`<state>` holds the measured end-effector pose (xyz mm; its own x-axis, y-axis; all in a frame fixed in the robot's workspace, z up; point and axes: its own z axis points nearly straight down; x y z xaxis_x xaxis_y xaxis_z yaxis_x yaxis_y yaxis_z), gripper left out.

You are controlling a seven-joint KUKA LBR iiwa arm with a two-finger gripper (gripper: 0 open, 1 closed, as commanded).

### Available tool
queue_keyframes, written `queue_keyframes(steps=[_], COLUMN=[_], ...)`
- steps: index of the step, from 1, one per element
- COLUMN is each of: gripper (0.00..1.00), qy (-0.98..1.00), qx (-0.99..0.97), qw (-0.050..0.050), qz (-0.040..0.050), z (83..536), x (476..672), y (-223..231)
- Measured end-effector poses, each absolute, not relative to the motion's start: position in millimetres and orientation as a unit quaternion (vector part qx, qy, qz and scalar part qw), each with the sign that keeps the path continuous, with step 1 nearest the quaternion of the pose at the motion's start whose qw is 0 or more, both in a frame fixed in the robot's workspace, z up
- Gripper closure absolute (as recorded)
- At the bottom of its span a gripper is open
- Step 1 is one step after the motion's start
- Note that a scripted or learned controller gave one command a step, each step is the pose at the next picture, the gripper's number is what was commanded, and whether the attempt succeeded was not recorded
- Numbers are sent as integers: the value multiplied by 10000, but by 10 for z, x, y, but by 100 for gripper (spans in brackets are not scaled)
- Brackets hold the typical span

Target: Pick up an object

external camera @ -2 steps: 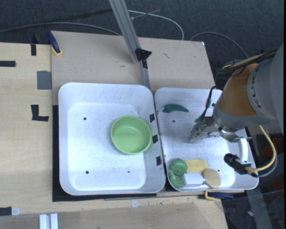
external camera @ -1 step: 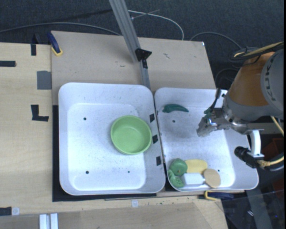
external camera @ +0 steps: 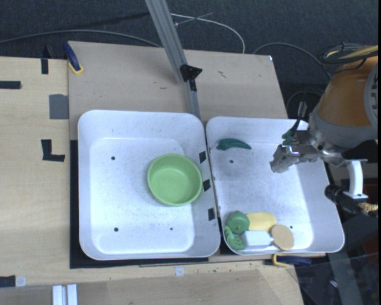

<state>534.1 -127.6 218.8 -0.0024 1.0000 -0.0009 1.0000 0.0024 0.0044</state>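
Over right bin (external camera: pixel 317 234) — tool (external camera: pixel 280 162), seemingly empty

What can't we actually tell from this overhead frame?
- Pincer: whether open or shut; too small and blurred in the camera view.
- Cluster in the right bin's near corner: green toy, yellow piece, tan disc overlap; what each is stays unclear.
- Dark green item near the divider: identity, too small.
- Arm: cut off by the right edge.

A grey pole (external camera: pixel 167 32) is slanting down over the wooden counter (external camera: pixel 127 81), white cables (external camera: pixel 206 23) are trailing across the dark floor behind it, and a blue-and-yellow clamp (external camera: pixel 73 60) is gripping the counter's far-left corner.
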Motion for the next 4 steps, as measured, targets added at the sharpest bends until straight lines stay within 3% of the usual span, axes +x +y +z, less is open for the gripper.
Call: queue_keyframes(steps=[1, 2, 4], gripper=[100, 100, 100], qy=[7076, 7094, 7099], qx=[7066, 7048, 7043], qw=[25, -10, -14], qz=[11, -2, -3], z=[2760, 2708, 2712], x=[5412, 5291, 5237], y=[-1350, -754, 348])
